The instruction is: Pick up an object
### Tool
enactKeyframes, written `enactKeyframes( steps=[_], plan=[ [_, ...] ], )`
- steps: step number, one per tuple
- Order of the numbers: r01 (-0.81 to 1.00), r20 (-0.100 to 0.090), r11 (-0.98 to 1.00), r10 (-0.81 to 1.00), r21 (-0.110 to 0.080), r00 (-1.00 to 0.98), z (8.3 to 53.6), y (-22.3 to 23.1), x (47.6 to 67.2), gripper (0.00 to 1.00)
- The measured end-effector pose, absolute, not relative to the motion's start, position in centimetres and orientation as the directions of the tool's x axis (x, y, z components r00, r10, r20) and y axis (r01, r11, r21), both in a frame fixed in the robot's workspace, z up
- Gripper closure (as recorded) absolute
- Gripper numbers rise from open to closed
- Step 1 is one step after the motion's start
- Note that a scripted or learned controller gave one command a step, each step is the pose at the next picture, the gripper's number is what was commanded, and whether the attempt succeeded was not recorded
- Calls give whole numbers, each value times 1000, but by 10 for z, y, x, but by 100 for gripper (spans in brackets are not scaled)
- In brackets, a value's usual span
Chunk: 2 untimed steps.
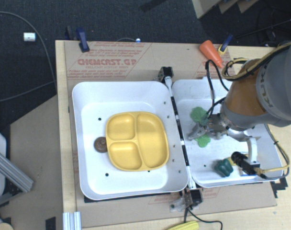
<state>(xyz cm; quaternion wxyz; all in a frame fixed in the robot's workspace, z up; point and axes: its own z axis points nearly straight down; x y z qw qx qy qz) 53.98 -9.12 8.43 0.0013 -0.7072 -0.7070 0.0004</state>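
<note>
The gripper [199, 130] reaches low among green pieces [198, 114] in the right bin [260, 164]; its grip state unreadable, nothing visibly lifted yet.

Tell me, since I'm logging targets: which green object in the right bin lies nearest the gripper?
The light green piece just below the gripper; the other light green piece sits farther up, and the dark green block lies near the bin's front edge.
</note>
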Motion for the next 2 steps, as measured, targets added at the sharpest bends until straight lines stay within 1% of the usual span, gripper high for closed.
enactKeyframes(
  steps=[1,2],
  plan=[
    [1000,2,0,1000,0,0,94,-91,540,100],
    [1000,1,2,1000,3,-2,186,-21,630,100]
  ],
)
